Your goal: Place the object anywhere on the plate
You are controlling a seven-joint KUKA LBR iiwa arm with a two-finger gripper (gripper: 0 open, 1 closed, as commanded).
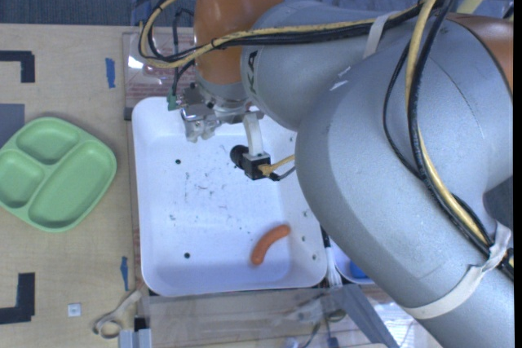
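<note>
Camera view, looking down at a slant. On the left of the wooden surface (65,69), a green plate (75,175), moulded into three compartments: two small ones toward the far and left side, one long one along the right, all three floors in plain sight and plain green. To its right, past a strip of bare wood, a shallow white bin (163,208), squarish with rounded corners. In the bin, near the front right corner, an orange sausage (269,244), lying flat and slightly curved, one end toward the front wall, the other angled toward the right wall; near both walls, contact with either not possible to tell. Well apart from the plate, with the bin's left wall and a strip of wood between. Also in the bin: dark specks (187,255) and faint scuffs scattered over the white floor. Over the far left part of the bin, the hand (198,125), metal-grey, pointing down from under the orange band (232,8) of the grey arm (391,134), reaching in from the right and covering the bin's right side. Cannot tell whether clenched or released from this angle. Sausage well apart from the hand, across the bin toward the front. On the surface around the plate, black corner marks (20,65) and blue tape scraps (110,71).
</note>
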